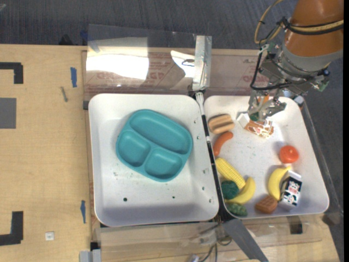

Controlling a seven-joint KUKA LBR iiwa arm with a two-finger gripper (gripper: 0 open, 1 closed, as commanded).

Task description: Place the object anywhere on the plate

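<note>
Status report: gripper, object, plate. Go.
Gripper low in right bin, at a small orange-and-white object; grasp unconfirmed. Teal plate in left bin, nothing on it. Bin walls lie between.

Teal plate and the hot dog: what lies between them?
In the camera view, bare left-bin floor, then the two bin rims, separate the teal plate from the hot dog.

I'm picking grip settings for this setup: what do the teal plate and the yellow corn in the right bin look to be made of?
The teal plate looks like moulded plastic: one even colour, rounded compartment walls, a soft matte sheen. The corn appears to be toy food, probably plastic or rubbery vinyl, judging by its uniform bright yellow and bumpy moulded surface. Whether it is hard or soft cannot be told from this view.
</note>
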